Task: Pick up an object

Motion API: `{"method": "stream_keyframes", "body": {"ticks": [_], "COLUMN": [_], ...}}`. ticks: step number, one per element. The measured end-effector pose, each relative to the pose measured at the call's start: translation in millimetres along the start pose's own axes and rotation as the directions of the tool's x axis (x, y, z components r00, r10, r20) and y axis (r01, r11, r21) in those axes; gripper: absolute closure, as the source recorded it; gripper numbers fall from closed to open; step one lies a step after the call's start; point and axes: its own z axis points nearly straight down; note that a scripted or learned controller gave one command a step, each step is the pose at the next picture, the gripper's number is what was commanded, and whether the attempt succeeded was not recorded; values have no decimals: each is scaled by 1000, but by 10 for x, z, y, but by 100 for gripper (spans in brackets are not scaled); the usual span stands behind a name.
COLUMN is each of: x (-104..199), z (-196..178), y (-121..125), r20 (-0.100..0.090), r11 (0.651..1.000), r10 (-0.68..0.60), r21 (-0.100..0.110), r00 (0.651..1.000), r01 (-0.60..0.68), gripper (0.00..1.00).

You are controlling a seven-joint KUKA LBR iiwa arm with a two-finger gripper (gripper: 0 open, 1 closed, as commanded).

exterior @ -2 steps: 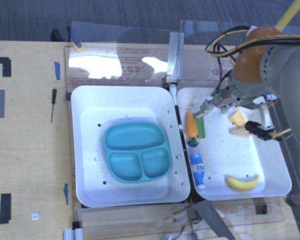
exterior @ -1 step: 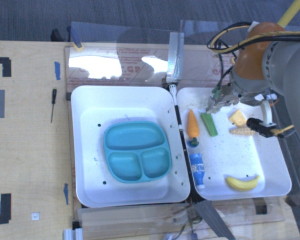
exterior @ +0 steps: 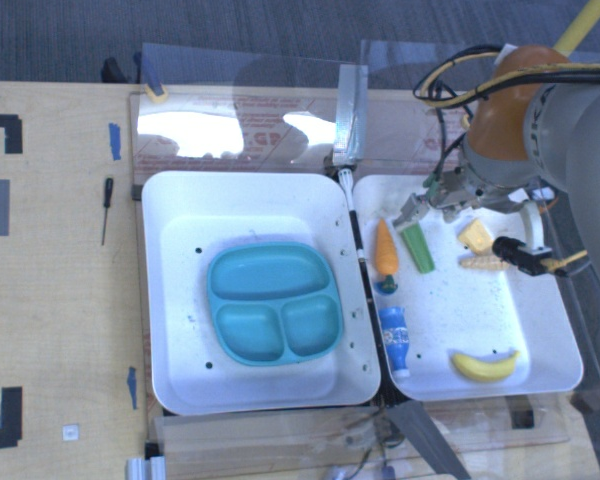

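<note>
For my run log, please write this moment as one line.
arm: over right bin | pincer: above green block, holding nothing visible | carrot, banana, tube: lying in bin | left bin: blue tray

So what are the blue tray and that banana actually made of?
The blue tray looks like molded plastic: one even turquoise color, rounded compartment walls, a soft satin sheen. The banana is probably a plastic or rubber toy rather than real fruit, since its yellow is very uniform and smooth, though the picture is too coarse to be sure.

- Right bin (exterior: 555,368): open floor mid-bin, between green block (exterior: 417,248) and banana (exterior: 485,365).
- Carrot (exterior: 385,248) and blue tube (exterior: 394,336) crowd its left wall.
</note>
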Motion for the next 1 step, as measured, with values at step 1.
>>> {"method": "stream_keyframes", "body": {"ticks": [1], "x": [21], "z": [174], "y": [-144], "r20": [-4], "r11": [999], "r10": [49], "r21": [17], "r00": [999], "r01": [-49], "gripper": [0]}}
